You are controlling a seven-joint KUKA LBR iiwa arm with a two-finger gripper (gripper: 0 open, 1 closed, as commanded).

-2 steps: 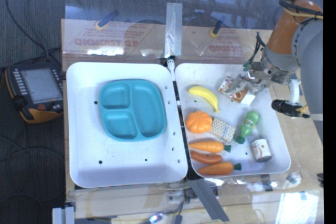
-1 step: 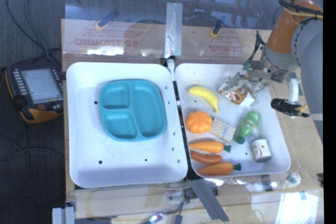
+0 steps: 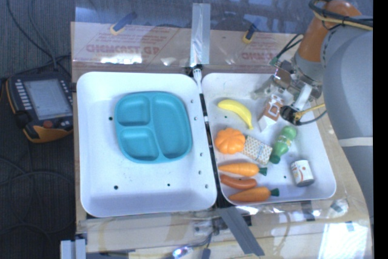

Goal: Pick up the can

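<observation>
can (image 3: 302,172) not yet in hand, lying in the right bin's (image 3: 324,186) near right corner.
i find the gripper (image 3: 290,89) at the bin's far side above the small carton (image 3: 270,113), well apart from the can; whether it is open i cannot tell. i would bring it nearer, past the green bottle (image 3: 284,144), and centre it on the can before descending.

The bench (image 3: 88,48) is brown board with red lettering under clear sheeting; two shallow white bins lie directly on it, touching side by side; the left bin (image 3: 97,148) sits toward nine o'clock, the right bin (image 3: 321,161) toward three o'clock.
</observation>
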